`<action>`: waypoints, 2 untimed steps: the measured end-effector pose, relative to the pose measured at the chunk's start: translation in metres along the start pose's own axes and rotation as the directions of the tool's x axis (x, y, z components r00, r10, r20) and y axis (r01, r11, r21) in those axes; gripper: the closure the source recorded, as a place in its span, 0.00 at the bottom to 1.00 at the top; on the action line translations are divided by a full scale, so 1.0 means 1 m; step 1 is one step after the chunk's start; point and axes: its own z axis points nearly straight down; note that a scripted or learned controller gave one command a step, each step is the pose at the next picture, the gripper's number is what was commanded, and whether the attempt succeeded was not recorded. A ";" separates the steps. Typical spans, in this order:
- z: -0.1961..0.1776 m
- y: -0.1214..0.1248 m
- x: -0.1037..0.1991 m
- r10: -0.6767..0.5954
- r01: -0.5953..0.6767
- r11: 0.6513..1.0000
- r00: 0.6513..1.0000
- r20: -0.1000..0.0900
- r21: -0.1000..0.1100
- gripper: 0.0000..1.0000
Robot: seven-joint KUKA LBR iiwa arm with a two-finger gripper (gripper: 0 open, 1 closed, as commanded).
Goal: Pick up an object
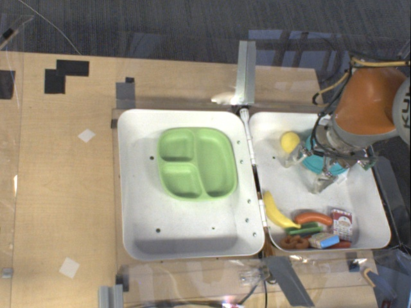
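My gripper (308,171) hangs low over the right bin (379,230), in its upper middle. Its two pale fingers (324,183) stand apart, so it is open. A teal thing (314,163) shows under the wrist between the fingers; I cannot tell whether they touch it. Just left of the gripper lies a yellow lemon (289,141), close to one fingertip. Further toward the bin's front edge lie a banana (277,212), a red sausage-like piece (313,219), a red and white packet (341,222) and several small items (321,240).
The left bin (138,236) holds a green divided tray (196,163). A metal divider (252,165) separates the two bins, and a metal post (246,72) stands behind them. The grey arm with its orange band (367,104) covers the right bin's back right corner.
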 end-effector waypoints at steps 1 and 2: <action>0.002 0.023 -0.061 -0.137 0.137 0.991 0.991 0.004 0.003 0.00; 0.001 -0.019 -0.068 -0.088 0.088 0.996 0.996 0.005 0.005 0.00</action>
